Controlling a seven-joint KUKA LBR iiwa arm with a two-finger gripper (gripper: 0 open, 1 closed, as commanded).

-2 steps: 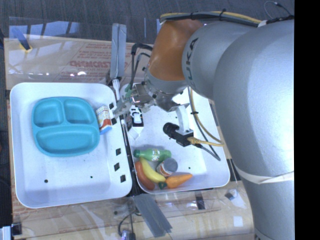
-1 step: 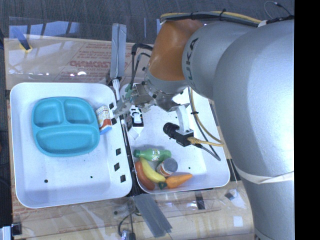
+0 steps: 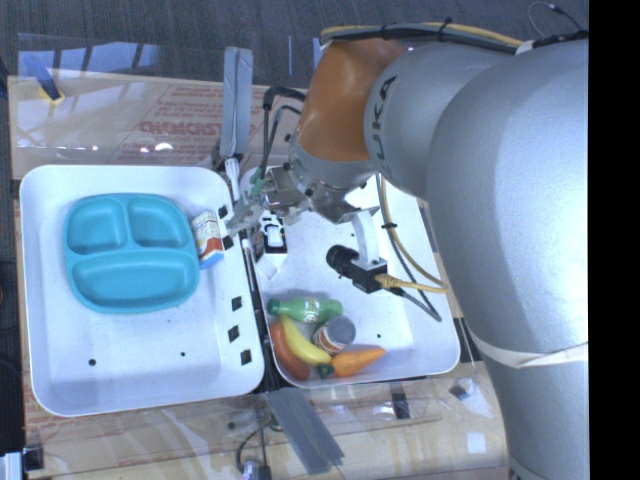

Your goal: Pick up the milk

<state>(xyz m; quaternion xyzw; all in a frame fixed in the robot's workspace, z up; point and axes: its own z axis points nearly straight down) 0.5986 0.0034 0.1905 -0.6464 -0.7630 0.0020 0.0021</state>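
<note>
The small milk carton (image 3: 207,238) lies just right of the blue divided plate (image 3: 130,251), long axis running top-to-bottom, blue end lowest. The gripper (image 3: 262,216) hovers beside it; jaw state unclear.

The big grey arm (image 3: 500,168) reaches in from the right, its orange band (image 3: 345,98) tipped downward, with the gripper (image 3: 262,213) hanging low at its end.
</note>
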